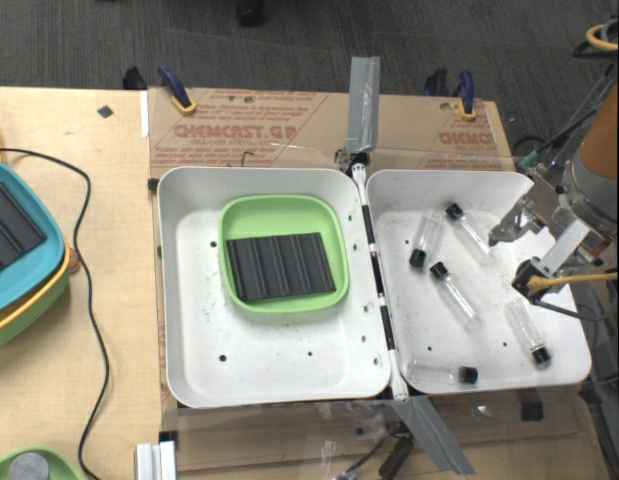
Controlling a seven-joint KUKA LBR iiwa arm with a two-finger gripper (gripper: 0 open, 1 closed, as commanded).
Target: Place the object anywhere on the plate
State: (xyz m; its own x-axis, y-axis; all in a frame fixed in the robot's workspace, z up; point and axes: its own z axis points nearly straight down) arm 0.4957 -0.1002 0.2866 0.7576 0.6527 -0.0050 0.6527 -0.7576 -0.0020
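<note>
Tabletop [69, 388] of pale wood carries a brown cardboard sheet [259, 128] clamped at its far edge, and on that sit two shallow white plastic bins side by side. The left bin [189, 358] holds a square light-green plate [239, 223] with a dark grey ribbed insert [280, 266] lying on it. The right bin [429, 363] holds the clear plastic tubes with black caps, scattered loose on its floor: one [423, 241] near the far left, one [468, 227] beside it toward the middle, one [452, 290] in the centre, one [527, 334] near the right wall, and a small black cap [468, 374] alone near the front edge. The grey arm comes in over the right rim, and its fingers [521, 256] stand spread apart above the bin's right side with nothing between them; the tube by the right wall lies just in front of them, the far middle tube just to their left, neither touching. The divider between the bins [372, 268] stands between tubes and plate. At the far left, a stack of teal and yellow plates [29, 268] and a black cable [86, 298] lie on the wood.
</note>
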